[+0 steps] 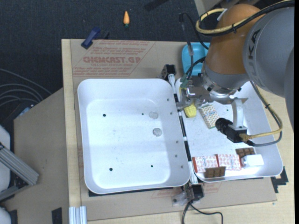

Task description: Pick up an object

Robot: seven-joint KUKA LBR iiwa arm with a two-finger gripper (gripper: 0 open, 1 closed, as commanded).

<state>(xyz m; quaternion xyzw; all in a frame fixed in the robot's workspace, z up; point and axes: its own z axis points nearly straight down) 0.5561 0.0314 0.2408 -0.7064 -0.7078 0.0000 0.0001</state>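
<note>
A grey robot arm with an orange band is reaching in from three o'clock and hanging over the right shallow white plastic bin (273, 164). Its gripper (190, 96) is sitting just above a small yellow block (190, 110) at that bin's nine o'clock edge; whether the claw is released or clenched, I cannot tell. The arm appears to be approaching; next it probably needs lowering straight onto the block.

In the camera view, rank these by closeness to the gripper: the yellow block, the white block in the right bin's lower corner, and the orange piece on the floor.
From the gripper:
1. yellow block, right beside it near the right bin's left wall.
2. white block, in that bin's lower right corner.
3. orange piece, off the bench on the dark floor, up left.
</note>
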